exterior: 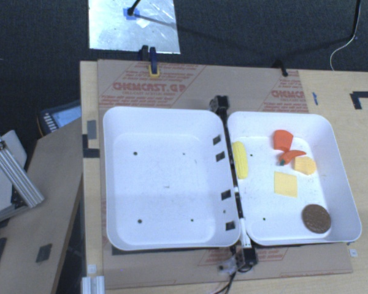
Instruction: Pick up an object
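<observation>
Approach step, by my reading: candidate objects, including the yellow corn cob and brown disc, lie in the right bin; claw state cannot be determined; next move requires descent over one.

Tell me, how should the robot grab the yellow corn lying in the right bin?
Probably from straight above, around the middle of the corn, fingers closing across its narrow width. It lies flat and long, close beside the right bin's left wall, so the finger on that side has little room; the side facing the yellow square is freer.
</observation>
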Available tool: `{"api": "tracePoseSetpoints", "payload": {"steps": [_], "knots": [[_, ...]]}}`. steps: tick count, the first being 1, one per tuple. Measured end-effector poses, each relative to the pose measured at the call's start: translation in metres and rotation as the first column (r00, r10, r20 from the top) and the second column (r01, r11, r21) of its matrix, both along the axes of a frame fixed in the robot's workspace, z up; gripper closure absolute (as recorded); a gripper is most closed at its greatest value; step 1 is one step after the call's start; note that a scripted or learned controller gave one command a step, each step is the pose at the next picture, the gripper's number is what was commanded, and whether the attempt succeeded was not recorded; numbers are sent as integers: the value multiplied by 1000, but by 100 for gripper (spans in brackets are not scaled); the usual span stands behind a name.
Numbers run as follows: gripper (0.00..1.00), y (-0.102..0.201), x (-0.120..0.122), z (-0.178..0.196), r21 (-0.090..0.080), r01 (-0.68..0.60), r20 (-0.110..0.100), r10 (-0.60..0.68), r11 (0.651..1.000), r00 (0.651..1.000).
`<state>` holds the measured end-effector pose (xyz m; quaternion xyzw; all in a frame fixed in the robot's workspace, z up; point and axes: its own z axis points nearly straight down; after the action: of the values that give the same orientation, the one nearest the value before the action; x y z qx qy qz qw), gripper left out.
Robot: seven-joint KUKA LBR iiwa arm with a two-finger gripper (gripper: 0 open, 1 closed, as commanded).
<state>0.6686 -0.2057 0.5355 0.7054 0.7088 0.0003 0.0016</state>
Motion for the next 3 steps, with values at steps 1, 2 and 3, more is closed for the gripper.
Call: {"api": "tracePoseSetpoints", "payload": {"steps": [1,2,3], "knots": [[100,0,0,0,0,0,0,0,1000,1000],[100,0,0,0,0,0,0,0,1000,1000],[100,0,0,0,0,0,0,0,1000,1000]]}}
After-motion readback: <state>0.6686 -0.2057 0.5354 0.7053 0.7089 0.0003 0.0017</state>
